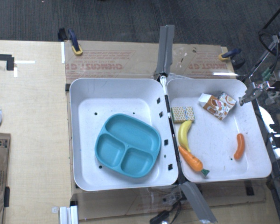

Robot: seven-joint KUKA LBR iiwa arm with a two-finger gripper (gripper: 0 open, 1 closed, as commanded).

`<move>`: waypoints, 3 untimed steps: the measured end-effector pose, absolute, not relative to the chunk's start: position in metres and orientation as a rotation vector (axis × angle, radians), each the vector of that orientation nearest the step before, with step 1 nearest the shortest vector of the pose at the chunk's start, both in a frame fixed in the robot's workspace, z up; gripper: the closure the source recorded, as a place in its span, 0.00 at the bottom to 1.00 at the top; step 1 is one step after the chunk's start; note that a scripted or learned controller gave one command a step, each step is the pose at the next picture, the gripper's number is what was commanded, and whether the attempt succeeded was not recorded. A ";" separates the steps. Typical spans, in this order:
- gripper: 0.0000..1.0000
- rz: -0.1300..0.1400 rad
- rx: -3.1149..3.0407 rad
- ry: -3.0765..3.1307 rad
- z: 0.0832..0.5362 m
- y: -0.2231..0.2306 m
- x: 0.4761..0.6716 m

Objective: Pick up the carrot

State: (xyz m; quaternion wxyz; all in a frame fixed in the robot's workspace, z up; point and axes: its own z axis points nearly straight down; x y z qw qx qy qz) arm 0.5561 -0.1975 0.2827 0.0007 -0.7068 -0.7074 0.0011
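Gripper point(246, 98) sits at the upper right edge of the right bin point(252, 171), a thin metal tip among cables and grey hardware; whether it is open or closed I cannot tell, and nothing shows held in it.

Two white bins lie side by side on the bench; the left bin point(84, 125) holds a blue divided plate point(127, 145) with three compartments, set at a tilt toward the bin's lower middle.

Inside the right bin lies the carrot point(192, 160), orange with a small green end, near the lower left corner, slanting down toward the right; a yellow banana point(184, 133) lies just above it, its lower end touching or nearly touching the carrot's upper end; a small tan cracker-like block point(182, 114) sits at the banana's top, close to the bin's left wall; a small printed carton point(218, 105) rests tilted in the upper middle, near the tool; an orange-red sausage point(240, 146) lies upright along the right side, well apart from the carrot.

Cardboard sheeting point(112, 59) lies behind the bins, pinned by clamps point(74, 43).
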 end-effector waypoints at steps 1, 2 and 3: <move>0.00 0.004 -2.180 -2.263 0.273 -0.223 0.596; 0.00 0.002 -1.868 -2.525 0.203 -0.222 0.607; 0.00 0.000 -1.634 -2.682 0.091 -0.145 0.549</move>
